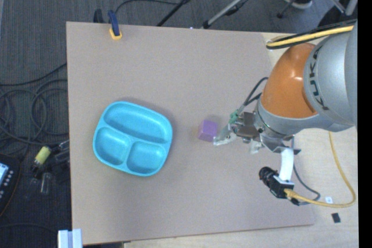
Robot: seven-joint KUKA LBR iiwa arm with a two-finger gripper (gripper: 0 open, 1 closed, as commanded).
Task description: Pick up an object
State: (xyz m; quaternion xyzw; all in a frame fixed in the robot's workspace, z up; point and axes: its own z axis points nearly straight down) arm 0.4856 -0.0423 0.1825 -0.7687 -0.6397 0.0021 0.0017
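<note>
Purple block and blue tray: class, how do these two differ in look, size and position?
The purple block is a small solid cube; the blue tray is far larger, shallow, with three compartments. The block lies right beside the pincer; the tray lies apart, further left. Both rest on the tan board.

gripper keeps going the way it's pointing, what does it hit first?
Most likely the purple cube. The gripper points toward the view's left, and the cube sits just beyond its tip. Height above the board is unclear, so it might pass over. The blue divided plate lies farther along.
</note>
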